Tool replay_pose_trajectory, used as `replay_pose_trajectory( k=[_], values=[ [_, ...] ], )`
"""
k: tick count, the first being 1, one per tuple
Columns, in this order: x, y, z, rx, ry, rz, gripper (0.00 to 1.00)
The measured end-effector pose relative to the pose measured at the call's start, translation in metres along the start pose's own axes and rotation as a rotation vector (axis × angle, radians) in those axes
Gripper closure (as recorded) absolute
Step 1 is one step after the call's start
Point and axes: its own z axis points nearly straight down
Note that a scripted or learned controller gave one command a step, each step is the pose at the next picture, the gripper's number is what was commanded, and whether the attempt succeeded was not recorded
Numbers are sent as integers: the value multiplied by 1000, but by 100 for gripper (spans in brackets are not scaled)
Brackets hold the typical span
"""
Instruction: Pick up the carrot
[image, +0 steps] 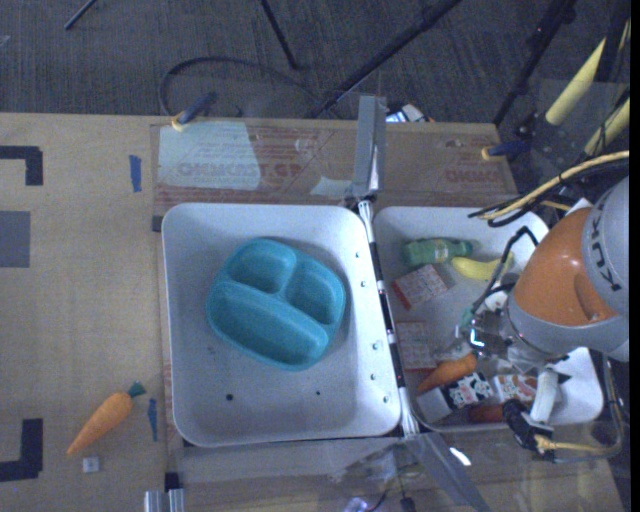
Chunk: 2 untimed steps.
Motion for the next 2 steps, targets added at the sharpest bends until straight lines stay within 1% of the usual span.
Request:
replay_pose_trajectory(
  k=[1,2],
  values=[
    [0,1,-11,-4,0,2,100],
    [60,-10,-96,4,-1,-8,100]
  ],
)
